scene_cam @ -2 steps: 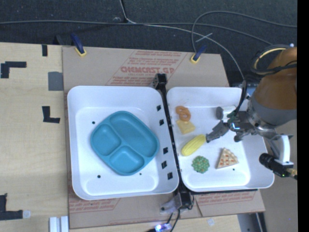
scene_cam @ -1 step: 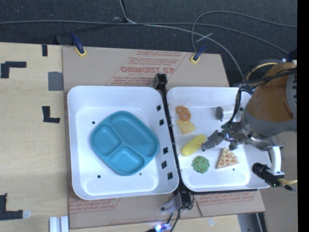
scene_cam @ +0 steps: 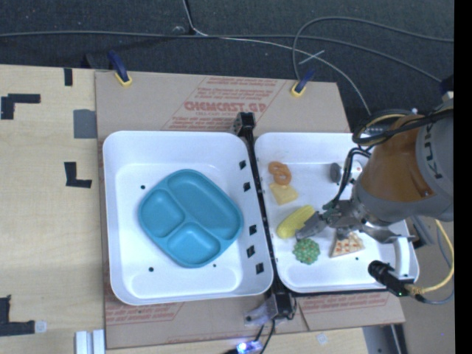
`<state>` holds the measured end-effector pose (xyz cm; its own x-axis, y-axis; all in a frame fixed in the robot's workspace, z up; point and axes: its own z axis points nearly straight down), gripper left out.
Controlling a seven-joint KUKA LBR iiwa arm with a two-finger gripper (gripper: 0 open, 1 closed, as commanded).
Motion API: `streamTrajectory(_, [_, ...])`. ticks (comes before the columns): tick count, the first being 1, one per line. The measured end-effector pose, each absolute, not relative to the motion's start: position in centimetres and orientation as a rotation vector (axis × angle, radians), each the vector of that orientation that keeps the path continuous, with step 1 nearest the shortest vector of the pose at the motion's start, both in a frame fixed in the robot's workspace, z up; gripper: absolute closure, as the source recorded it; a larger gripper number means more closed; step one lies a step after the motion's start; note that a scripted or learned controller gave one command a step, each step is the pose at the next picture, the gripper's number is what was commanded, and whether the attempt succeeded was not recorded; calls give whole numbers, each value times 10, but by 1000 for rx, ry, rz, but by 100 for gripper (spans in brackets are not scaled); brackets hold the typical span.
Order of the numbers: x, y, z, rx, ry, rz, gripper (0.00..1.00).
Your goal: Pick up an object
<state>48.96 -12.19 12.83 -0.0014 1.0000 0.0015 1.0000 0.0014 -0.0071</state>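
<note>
The tool (scene_cam: 318, 223) hangs low in the right bin (scene_cam: 317, 140), just beside the corn cob (scene_cam: 294, 220) and above the broccoli (scene_cam: 307, 251); whether it is open or closed cannot be told. A pizza slice (scene_cam: 346, 245) lies near the bin's front edge, a pretzel (scene_cam: 279, 172) toward its back-left, and a blue plate (scene_cam: 190, 217) sits in the left bin (scene_cam: 118, 198).

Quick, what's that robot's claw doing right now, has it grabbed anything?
Gripper: cannot be told; it sits low in the right bin beside the corn.
</note>
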Motion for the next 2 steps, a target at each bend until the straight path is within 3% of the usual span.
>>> streamTrajectory(1, [491,-122,141,-2216,-2222,2,100])
streamTrajectory(2, [502,-119,197,-2222,-2227,-4,100])
